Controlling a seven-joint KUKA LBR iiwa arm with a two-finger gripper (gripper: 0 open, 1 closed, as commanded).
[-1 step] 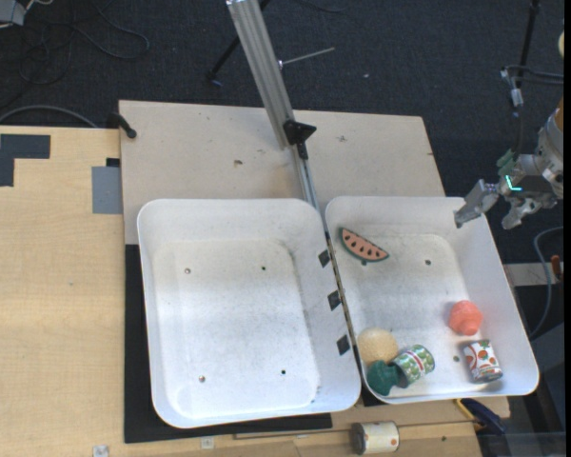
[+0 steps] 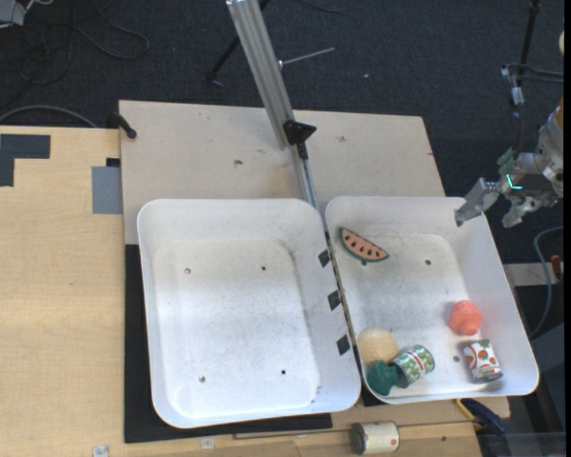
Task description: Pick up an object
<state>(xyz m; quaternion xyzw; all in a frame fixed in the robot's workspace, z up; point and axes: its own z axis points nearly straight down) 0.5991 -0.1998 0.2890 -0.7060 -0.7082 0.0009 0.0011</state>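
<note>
**Operator:** Read the bench off for me from the left.

**Technician:** At the left you see the left bin (image 2: 230,307), a shallow white tray with a speckled grey floor. Along its right rim the right bin (image 2: 423,222) sits edge to edge with it. A slanted aluminium rail (image 2: 265,65) runs down from the top of the view to the seam between the two bins.

**Operator:** What can be picked up?

**Technician:** You find all the objects in the right bin. Near its upper left lies a watermelon slice (image 2: 364,247), flat, red with dark seeds and a green rind along its lower edge. At the lower left you see a pale yellow ball (image 2: 377,344), rounded and fuzzy in outline. Touching it from below is a dark green toy (image 2: 383,377); its shape is too small to tell. Just beside both lies a small can (image 2: 414,363) on its side, with a green and white label. Further right, a pink-orange ball (image 2: 464,317) sits near the right wall. Below it a second can (image 2: 481,360) lies on its side with a red and white label.

**Operator:** And the gripper?

**Technician:** You see the gripper (image 2: 492,203) at the far right, over the upper right corner of the right bin, well apart from every object. Its two fingers are spread and nothing is between them.
</note>
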